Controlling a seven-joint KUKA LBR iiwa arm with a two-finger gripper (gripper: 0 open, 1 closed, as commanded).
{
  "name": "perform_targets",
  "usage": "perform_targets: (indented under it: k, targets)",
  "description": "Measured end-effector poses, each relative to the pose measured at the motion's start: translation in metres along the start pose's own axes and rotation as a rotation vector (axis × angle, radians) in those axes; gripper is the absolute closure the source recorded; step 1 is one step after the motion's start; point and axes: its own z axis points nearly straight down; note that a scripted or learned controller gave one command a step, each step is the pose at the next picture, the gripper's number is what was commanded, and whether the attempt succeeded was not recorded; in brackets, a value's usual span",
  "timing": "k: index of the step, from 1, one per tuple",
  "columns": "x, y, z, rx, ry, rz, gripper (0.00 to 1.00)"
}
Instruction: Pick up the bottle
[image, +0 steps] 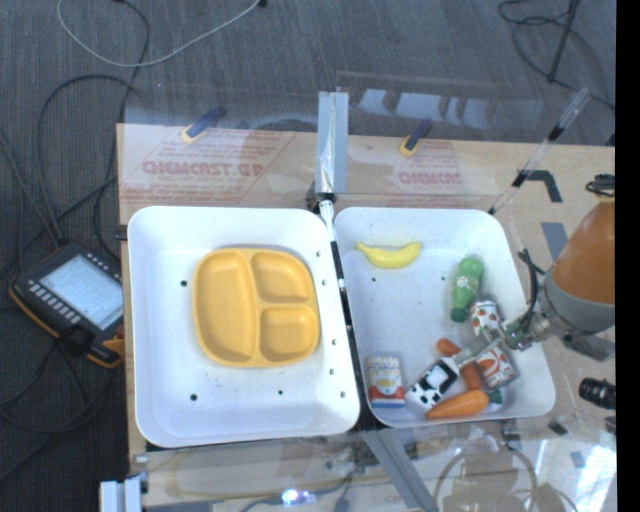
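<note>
the green bottle (466, 289) lies in the right bin (420, 300), toward the frame's right, just above a small can (484, 318). it looks light, rigid plastic, smooth and prone to roll, so a grip across its mid-body seems safest. the end effector (517, 335) sits lower right; i cannot tell its opening.

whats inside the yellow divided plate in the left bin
Nothing: all three compartments of the yellow plate show bare. It lies flat in the left bin. What is beneath it is covered. The green bottle lies in the right bin.
</note>
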Motion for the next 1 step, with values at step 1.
perform_targets:
  k: [1]
  targets:
    - [-0.0103,0.0028,-0.0300,0.001,-0.001,-0.120,0.00]
